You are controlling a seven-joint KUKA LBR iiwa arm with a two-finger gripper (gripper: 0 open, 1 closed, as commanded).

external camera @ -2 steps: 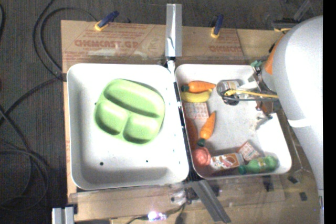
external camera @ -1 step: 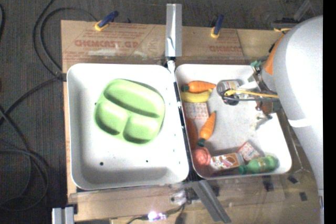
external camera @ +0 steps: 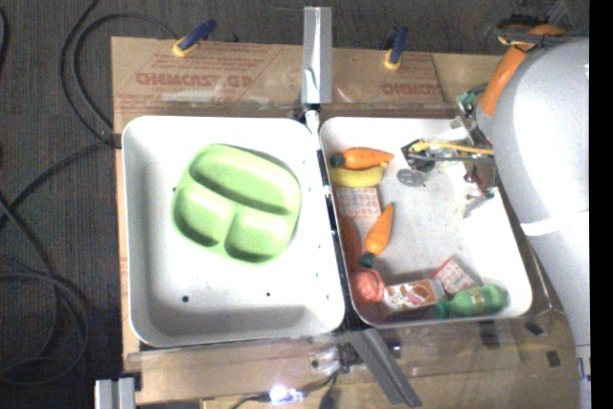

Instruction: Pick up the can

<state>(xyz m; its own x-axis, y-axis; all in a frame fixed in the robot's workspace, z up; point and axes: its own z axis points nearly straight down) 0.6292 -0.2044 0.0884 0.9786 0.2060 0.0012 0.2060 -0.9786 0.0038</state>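
So the can (external camera: 414, 294) is lying on its side along the near wall of the right bin (external camera: 450, 227), about midway across it, and the gripper (external camera: 477, 175) hangs over that bin's far right corner, though I honestly can't tell if its jaws are spread or pressed together.

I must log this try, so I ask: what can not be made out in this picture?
Camera view:
1. Right bin: its far right corner is hidden by the arm.
2. Patterned item beside the banana: too blurred to identify.
3. Labels beside the green bottle: too small to read.
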